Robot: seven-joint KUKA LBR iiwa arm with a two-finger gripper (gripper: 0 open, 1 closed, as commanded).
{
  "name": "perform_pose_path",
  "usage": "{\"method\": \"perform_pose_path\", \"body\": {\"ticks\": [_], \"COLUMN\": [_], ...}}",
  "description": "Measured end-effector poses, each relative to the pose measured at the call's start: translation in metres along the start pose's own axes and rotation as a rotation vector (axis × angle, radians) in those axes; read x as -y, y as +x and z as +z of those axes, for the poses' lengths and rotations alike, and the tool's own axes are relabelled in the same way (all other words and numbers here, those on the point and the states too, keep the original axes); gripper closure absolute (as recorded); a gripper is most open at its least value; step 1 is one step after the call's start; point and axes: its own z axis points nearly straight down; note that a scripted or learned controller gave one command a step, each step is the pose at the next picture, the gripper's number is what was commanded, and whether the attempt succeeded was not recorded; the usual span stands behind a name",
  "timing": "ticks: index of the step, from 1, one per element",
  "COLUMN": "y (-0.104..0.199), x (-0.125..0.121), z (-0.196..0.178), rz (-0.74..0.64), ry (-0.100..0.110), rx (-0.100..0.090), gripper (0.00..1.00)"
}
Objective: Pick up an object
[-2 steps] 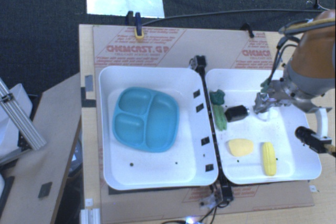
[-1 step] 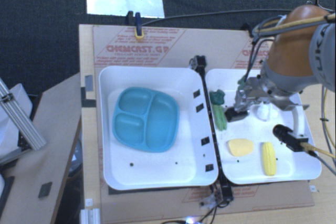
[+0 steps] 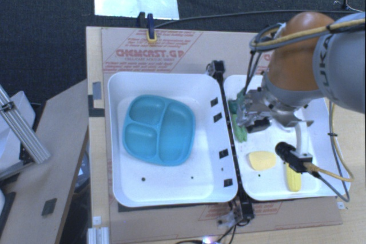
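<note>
My gripper (image 3: pixel 247 118) is low in the right bin (image 3: pixel 320 191), close to the divider between the bins. A green object (image 3: pixel 239 132) lies directly under and beside it, partly covered by the gripper's metal body. I cannot see whether the two touch. A pale yellow rounded object (image 3: pixel 262 160) rests on the bin floor just in front of the gripper. A yellow corn-like piece (image 3: pixel 294 180) lies further right near the bin's front wall.
The left bin (image 3: pixel 131 188) holds a blue divided plate (image 3: pixel 158 129). The arm's grey and orange wrist (image 3: pixel 303 60) hangs over the back half of the right bin. A black connector with a yellow cable (image 3: pixel 289 156) trails over the bin's front right.
</note>
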Motion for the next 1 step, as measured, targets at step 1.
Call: {"method": "perform_pose_path", "body": {"ticks": [1], "y": [0.0496], "x": [0.0096], "z": [-0.0049], "rz": [-0.001], "ry": [0.0], "rx": [0.0], "gripper": [1.0]}}
